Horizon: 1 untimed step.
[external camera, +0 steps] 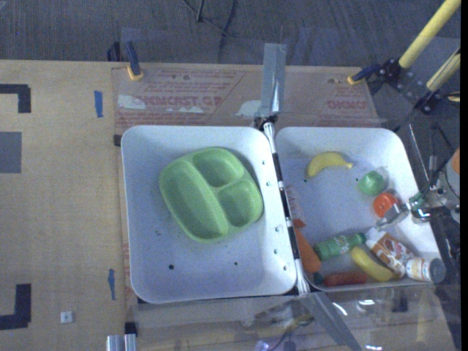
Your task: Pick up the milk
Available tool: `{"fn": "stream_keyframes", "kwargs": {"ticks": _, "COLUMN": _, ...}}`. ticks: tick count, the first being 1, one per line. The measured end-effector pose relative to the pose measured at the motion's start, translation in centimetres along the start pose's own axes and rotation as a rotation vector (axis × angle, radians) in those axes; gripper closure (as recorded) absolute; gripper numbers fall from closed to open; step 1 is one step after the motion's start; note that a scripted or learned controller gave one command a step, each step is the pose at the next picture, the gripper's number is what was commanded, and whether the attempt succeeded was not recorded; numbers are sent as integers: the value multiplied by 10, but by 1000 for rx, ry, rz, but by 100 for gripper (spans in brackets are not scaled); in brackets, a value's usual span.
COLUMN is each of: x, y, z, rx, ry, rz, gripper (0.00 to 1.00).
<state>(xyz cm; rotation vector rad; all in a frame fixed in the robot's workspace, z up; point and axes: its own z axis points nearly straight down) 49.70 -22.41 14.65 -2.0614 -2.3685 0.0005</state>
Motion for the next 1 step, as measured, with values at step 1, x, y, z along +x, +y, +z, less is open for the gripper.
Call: {"fn": "stream_keyframes", "kwargs": {"ticks": 1, "x": -4, "y": 46, "z": 32, "rx": 0, "ry": 2, "rz": -40, "gripper": 0}}
